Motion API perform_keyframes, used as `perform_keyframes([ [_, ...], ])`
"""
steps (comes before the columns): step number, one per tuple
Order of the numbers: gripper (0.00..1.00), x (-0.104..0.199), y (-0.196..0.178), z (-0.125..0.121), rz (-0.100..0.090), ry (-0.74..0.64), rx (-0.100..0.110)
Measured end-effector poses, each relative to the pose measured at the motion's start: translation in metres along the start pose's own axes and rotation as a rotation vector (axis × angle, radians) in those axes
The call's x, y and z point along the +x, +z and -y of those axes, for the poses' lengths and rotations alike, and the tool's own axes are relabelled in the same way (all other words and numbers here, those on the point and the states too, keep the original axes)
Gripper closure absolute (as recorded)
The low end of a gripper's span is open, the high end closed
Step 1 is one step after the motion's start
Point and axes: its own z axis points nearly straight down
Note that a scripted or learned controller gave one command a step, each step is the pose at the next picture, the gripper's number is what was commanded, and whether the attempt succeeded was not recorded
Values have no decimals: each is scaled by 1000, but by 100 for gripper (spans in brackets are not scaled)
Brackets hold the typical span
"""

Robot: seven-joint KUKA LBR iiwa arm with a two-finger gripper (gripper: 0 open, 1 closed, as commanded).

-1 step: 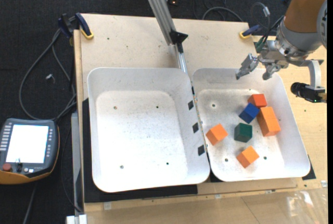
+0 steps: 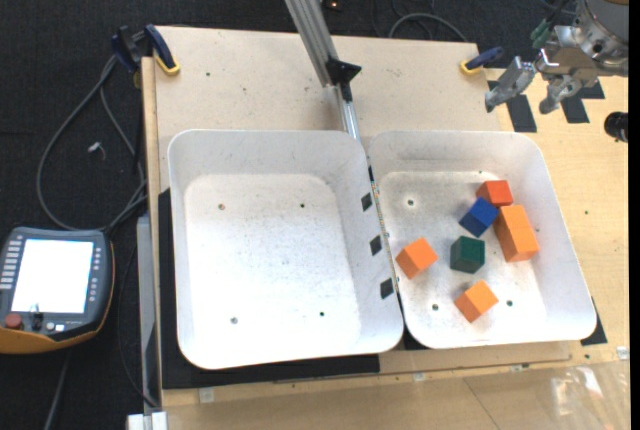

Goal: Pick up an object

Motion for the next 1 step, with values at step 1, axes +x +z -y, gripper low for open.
perform_keyframes([
  [1, 0, -24, -160, -10, 1, 1, 0],
])
